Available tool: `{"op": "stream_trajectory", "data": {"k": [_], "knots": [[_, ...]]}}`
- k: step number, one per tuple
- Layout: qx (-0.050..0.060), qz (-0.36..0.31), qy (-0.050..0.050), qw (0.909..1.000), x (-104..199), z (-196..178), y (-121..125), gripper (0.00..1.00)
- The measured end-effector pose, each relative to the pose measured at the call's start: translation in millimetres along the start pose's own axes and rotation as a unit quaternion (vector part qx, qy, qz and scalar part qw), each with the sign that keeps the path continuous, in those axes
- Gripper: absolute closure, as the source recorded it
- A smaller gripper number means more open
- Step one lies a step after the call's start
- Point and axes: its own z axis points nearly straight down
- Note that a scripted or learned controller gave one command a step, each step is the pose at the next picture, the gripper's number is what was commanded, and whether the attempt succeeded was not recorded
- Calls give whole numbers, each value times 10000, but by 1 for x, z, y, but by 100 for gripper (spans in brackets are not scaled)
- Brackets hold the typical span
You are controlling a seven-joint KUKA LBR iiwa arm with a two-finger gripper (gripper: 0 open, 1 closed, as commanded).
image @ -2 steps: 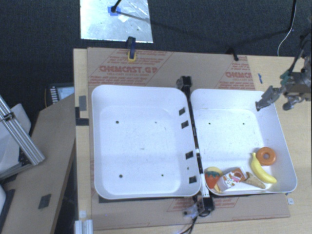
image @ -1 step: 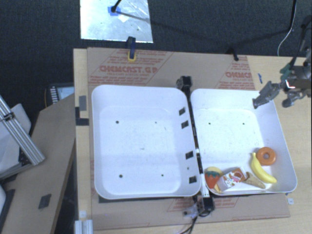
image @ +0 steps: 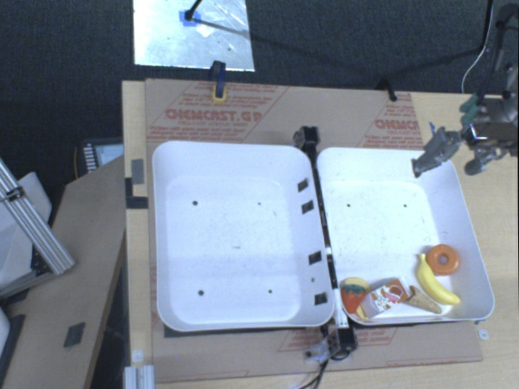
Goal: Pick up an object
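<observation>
In the right bin [image: 381,217] several small objects lie along the near edge: a yellow banana [image: 435,284], an orange ring-shaped piece [image: 443,258], a red and white packet [image: 384,297], a red-orange fruit [image: 353,293] and a tan cone-shaped piece [image: 423,302]. My gripper [image: 452,157] hangs above the far right corner of the right bin, well away from the objects. Its two fingers [image: 428,154] stand spread apart, open, with nothing between them.
The left bin [image: 231,233] lies beside the right one, joined along a black clipped seam [image: 318,217]. Both sit on a cardboard sheet [image: 243,112]. A shiny metal plate [image: 193,23] lies beyond the bench at the back left.
</observation>
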Motion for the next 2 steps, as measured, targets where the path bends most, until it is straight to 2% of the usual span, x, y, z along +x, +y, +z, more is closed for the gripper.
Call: {"op": "stream_trajectory", "data": {"k": [1, 2], "knots": [[20, 11, -2, 10000, 29, -22, 1, 0], [21, 4, 3, 10000, 74, -47, 1, 0]]}}
